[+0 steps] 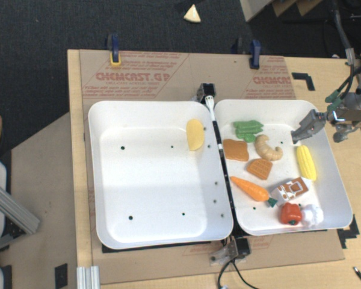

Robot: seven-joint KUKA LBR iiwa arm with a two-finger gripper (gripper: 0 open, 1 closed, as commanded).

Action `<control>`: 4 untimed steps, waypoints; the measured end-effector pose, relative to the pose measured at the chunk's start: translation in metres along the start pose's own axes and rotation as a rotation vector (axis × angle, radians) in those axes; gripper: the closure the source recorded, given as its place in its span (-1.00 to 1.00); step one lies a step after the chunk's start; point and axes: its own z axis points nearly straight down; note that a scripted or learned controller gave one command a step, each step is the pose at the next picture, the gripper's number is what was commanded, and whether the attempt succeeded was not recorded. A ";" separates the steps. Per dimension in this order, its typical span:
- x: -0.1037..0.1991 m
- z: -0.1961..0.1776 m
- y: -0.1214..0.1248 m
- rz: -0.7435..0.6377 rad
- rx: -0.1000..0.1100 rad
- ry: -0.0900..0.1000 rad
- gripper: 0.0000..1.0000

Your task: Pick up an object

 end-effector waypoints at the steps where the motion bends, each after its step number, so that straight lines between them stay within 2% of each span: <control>1: 0.071 -0.024 0.010 0.000 0.003 0.000 -1.00; 2: 0.146 -0.097 0.001 -0.001 -0.001 0.003 -1.00; 3: 0.240 -0.103 0.002 -0.003 0.006 0.003 -1.00; 4: 0.318 -0.024 0.025 0.000 0.020 -0.002 -1.00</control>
